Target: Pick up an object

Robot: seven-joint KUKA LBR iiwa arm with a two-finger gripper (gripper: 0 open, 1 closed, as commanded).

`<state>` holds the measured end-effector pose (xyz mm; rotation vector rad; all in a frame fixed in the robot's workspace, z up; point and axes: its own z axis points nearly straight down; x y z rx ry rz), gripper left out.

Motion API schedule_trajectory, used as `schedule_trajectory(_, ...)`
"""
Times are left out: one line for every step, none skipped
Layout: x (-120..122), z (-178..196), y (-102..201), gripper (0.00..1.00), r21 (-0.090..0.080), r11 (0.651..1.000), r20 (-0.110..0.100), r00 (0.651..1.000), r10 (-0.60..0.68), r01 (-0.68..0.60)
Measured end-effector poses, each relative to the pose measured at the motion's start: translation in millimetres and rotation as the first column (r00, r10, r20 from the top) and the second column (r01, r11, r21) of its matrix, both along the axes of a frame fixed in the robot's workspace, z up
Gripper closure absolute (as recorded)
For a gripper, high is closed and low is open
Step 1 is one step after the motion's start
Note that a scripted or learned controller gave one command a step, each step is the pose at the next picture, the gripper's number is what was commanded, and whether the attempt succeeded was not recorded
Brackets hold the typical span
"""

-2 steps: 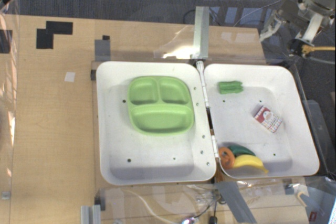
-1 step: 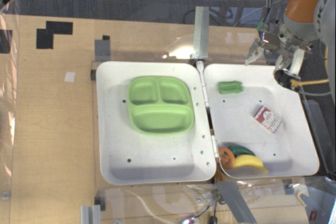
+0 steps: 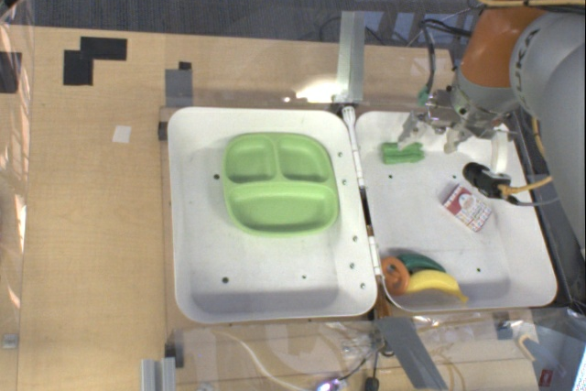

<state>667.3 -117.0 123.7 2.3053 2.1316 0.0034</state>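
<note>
Seemingly, the gripper (image 3: 430,129) hangs splayed just above the green block (image 3: 403,153).

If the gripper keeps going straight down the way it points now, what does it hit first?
Probably the green block in the right bin. The gripper points down just beside and above it, so it may instead meet the bare bin floor right next to the block; depth is unclear from this slanted view.

The grey arm (image 3: 549,50) reaches in from the right, its orange band (image 3: 490,46) just above and to the right of the end effector (image 3: 430,135). The wrist points downward and to the left. The two fingers (image 3: 410,131) hang spread apart with nothing between them.
</note>
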Motion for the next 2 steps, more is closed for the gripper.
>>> schedule_trajectory(2.4,12.3,1.0,1.0,0.001,1.0,0.005,1.0,0.002,-0.002)
schedule_trajectory(2.3,12.3,1.0,0.0,0.001,1.0,0.005,1.0,0.002,-0.002)
